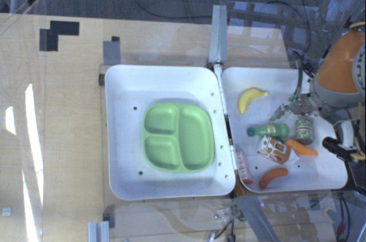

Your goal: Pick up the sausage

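Reddish-brown, the sausage [273, 177] lies at the lower edge of the right bin [326, 175], long axis rising slightly toward the right. It sits below and left of the claw [293, 104], whose spread I cannot tell.

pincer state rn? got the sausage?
Pincer: over the right bin, above the can; open or closed cannot be told. Sausage lies free at the bin's front edge.
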Controlling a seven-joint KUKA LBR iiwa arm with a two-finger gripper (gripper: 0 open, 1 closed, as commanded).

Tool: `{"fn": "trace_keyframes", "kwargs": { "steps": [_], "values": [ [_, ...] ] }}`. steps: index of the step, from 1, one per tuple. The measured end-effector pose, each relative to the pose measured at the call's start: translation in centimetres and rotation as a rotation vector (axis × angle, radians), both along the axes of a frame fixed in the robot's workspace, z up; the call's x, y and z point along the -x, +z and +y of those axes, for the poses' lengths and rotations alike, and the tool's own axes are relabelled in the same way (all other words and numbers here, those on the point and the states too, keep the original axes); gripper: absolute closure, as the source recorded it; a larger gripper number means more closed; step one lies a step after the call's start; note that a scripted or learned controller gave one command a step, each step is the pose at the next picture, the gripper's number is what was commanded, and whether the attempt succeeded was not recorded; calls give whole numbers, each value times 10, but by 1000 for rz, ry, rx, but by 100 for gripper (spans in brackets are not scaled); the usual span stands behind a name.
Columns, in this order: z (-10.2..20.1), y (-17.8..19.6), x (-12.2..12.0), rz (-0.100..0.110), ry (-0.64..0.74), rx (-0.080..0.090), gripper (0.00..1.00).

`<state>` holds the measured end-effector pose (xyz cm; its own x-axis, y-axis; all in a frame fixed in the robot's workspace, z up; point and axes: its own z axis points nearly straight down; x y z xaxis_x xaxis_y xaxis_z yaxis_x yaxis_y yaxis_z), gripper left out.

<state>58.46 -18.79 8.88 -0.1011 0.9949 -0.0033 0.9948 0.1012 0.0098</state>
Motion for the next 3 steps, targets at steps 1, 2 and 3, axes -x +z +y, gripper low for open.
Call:
{"fn": "trace_keyframes", "kwargs": {
  "steps": [1, 2, 3],
  "values": [
    [-14, 0, 51, -2, -274, -9, 0],
    [-13, 59, 76, 1, -150, -2, 0],
    [46, 0, -8, -1, -179, -4, 0]
  ]
}}
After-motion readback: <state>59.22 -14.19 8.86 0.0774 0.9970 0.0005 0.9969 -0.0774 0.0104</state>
